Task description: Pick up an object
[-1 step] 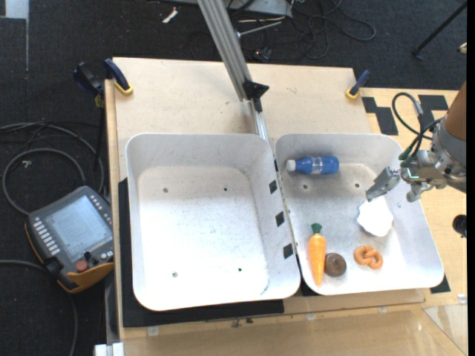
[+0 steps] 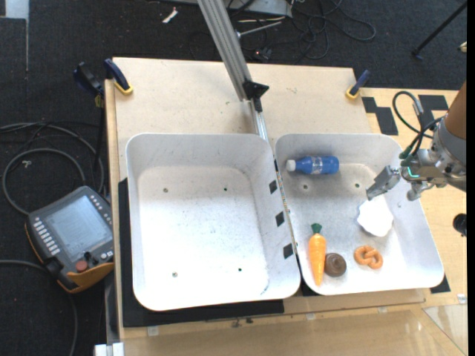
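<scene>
My gripper [image 2: 396, 186] hangs over the right side of the right bin [image 2: 349, 143], its two fingers spread open with nothing between them. Just below it lies a white crumpled object [image 2: 375, 218]. A blue bottle [image 2: 314, 165] lies on its side near the bin's far wall. An orange carrot [image 2: 317, 254] with a green top rests at the bin's front left, a brown ball [image 2: 335, 265] beside it, and an orange pretzel-shaped piece [image 2: 369, 257] further right.
The left bin [image 2: 148, 154] sits beside the right one, sharing a middle wall. A metal pole [image 2: 226, 39] slants up from the bench behind the bins. Clamps [image 2: 119, 78] grip the bench's far corners. A teach pendant [image 2: 70, 232] lies on the floor at left.
</scene>
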{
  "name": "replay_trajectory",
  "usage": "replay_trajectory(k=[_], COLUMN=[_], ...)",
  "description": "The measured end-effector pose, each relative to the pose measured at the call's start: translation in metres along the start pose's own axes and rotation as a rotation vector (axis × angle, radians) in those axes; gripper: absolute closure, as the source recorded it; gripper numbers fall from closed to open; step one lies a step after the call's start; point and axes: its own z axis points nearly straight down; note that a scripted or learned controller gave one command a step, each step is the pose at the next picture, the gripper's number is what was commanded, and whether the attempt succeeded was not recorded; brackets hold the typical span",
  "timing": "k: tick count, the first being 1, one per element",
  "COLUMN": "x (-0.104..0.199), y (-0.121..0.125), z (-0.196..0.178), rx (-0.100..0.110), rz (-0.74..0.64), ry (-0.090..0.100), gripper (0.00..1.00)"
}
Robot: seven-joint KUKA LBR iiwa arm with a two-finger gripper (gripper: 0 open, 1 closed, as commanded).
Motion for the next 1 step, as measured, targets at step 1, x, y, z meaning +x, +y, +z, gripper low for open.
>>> replay_trajectory(k=[1], x=[-0.005], y=[0.0031], z=[0.0454], rx=[0.004], rz=[0.002], ry=[0.001], gripper=[0.0])
